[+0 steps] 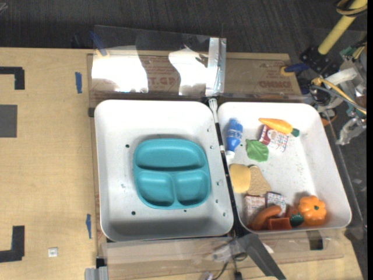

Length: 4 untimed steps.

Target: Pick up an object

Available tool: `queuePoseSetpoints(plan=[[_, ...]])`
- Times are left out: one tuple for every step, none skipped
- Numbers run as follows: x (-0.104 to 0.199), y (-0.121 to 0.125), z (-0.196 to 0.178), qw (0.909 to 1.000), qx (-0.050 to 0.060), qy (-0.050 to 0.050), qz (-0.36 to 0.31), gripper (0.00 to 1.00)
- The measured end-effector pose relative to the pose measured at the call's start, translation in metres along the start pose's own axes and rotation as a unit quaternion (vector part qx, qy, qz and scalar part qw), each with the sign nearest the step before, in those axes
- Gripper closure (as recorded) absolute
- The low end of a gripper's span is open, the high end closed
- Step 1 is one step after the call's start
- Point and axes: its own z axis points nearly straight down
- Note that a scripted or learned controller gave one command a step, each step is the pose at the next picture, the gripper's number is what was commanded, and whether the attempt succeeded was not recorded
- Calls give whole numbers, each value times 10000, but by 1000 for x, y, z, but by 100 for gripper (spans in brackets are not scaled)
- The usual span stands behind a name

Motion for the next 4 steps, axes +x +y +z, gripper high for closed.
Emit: queuePoseSetpoints(plan=[[-30, -51, 83, 9841, 12, -13, -1778, 0], [71, -55, 131, 9984, -9, 4, -564, 0], [73, -56, 156, 10000, 6, 0, 18, 0], [74, -56, 144, 10000, 8, 15, 20, 100]])
